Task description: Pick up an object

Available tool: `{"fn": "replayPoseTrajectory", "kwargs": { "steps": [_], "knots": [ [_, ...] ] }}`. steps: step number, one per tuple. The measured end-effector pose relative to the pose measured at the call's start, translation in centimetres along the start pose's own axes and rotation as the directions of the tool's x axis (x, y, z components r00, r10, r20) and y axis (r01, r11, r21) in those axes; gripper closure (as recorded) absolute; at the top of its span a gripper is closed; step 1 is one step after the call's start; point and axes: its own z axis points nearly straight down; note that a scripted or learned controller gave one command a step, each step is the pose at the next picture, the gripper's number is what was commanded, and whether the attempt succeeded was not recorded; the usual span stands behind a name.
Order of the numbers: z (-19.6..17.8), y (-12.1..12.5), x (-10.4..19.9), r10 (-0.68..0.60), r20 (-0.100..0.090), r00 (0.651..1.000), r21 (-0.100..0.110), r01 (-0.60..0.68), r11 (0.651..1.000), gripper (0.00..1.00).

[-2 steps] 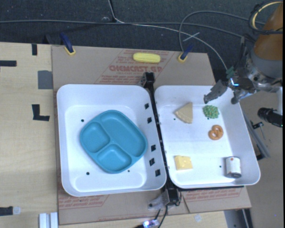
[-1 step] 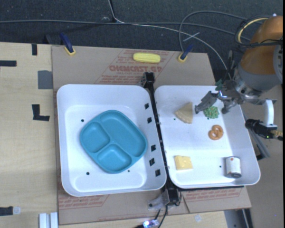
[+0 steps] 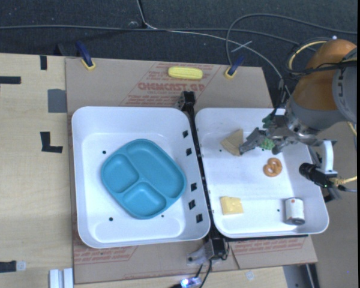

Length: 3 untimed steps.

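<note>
The hand (image 3: 256, 141) is seen low over the right bin (image 3: 252, 221), reaching in from the right; how far it is opened cannot be told — nothing is seen held. A tan wedge (image 3: 232, 143) is found just beside it; a pretzel (image 3: 273, 167) lies near; a yellow block (image 3: 231, 206) and a small can (image 3: 294, 210) are set nearer the front. A blue tray (image 3: 143, 177) is seen in the left bin (image 3: 84, 161); a yellow banana (image 3: 185, 72) rests on the counter (image 3: 24, 161) behind.

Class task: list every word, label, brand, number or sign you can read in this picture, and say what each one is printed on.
Red print on the brown cardboard sheet behind the bins: too blurred to read for certain.
Small can in the right bin: no label readable.
Nothing else carries readable text.
</note>
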Motion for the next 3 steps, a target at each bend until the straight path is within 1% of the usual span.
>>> {"fn": "replayPoseTrajectory", "kwargs": {
  "steps": [1, 2, 3],
  "knots": [
    [6.4, -0.5, 0.3, 0.000, -0.001, 1.000, 0.001, 0.000, 1.000, 0.00],
    [5.0, -0.4, 0.3, -0.002, 0.000, 1.000, -0.003, 0.002, 1.000, 1.00],
    [-1.2, -0.6, 0.7, -0.001, 0.001, 1.000, -0.010, 0.001, 1.000, 1.00]
  ]
}}
